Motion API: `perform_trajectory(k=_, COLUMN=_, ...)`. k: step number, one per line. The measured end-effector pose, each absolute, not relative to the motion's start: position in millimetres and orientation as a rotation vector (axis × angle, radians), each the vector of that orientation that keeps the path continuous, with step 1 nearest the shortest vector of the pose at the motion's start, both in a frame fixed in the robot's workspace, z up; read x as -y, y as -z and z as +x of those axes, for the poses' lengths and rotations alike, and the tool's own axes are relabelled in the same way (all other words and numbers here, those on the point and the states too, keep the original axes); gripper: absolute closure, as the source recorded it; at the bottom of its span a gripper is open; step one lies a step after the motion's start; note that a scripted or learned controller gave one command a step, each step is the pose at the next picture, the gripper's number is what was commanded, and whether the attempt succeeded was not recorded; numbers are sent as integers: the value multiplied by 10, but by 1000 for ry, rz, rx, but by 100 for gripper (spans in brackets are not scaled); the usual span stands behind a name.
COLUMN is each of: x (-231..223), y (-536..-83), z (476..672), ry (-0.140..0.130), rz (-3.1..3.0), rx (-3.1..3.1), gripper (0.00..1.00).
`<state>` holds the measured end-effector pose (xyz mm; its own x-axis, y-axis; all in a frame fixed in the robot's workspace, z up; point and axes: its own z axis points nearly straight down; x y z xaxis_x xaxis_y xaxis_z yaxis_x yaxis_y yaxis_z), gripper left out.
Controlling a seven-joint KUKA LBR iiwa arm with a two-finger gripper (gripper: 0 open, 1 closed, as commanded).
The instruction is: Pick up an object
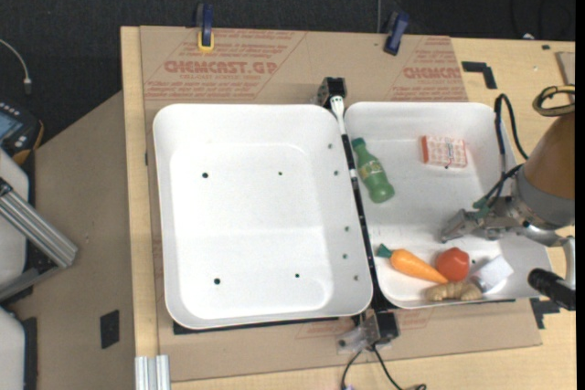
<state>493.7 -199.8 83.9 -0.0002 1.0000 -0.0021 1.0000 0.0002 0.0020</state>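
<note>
Gripper [454,230] fingers look spread, holding nothing, just above the round red plastic tomato [452,263] in the right white bin [416,116]; crowding orange carrot [416,266] risks deflecting the grasp.

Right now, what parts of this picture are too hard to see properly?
- Gripper: in the camera view, too small and dark to tell whether it is open or shut.
- Arm: cut off by the right edge.
- Red-and-white packet: its print is too small to read.
- Beige lumpy thing beside the carrot and red tomato: too small to identify.
</note>
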Motion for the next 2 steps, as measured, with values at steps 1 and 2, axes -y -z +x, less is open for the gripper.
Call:
perform_trajectory(k=1, x=2001, y=-949, z=4938, ry=-1, rz=2218, rx=-2216, gripper=100)
perform_trajectory(k=2, x=2000, y=-943, z=4935, ry=0, rz=2219, rx=-2217, gripper=0)
